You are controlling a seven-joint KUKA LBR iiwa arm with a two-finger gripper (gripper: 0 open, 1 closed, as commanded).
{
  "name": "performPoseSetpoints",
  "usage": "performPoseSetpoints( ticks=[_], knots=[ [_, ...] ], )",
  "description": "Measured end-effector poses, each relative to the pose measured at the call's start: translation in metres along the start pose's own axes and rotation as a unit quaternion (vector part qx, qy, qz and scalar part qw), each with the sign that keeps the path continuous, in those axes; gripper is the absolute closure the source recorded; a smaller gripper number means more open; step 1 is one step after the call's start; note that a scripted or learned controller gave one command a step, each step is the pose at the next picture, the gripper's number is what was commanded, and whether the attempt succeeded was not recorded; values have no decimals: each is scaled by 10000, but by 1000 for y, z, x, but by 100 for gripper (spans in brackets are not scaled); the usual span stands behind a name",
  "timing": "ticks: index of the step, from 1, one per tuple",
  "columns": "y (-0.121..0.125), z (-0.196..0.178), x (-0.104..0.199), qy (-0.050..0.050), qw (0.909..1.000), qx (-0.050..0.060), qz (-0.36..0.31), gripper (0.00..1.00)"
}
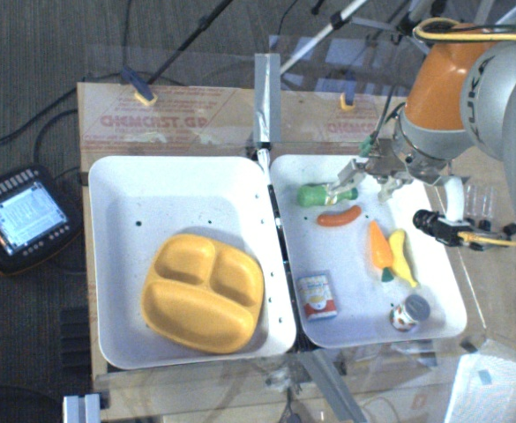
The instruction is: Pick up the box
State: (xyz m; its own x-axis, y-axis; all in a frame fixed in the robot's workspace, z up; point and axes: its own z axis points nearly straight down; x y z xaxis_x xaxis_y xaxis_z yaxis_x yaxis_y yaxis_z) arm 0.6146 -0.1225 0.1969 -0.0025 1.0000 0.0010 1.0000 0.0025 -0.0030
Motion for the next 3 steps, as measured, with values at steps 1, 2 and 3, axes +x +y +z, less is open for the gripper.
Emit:
performPoseSetpoints(
  ticks=[1, 2, 3],
  knots=[
    [-29, 71, 22, 0, 9985, 2, -549, 0],
    [45, 106, -27, 44, 9833, 181, -1813, 0],
    [47, 95, -28, 9, 9833, 126, -1817, 100]
  ],
)
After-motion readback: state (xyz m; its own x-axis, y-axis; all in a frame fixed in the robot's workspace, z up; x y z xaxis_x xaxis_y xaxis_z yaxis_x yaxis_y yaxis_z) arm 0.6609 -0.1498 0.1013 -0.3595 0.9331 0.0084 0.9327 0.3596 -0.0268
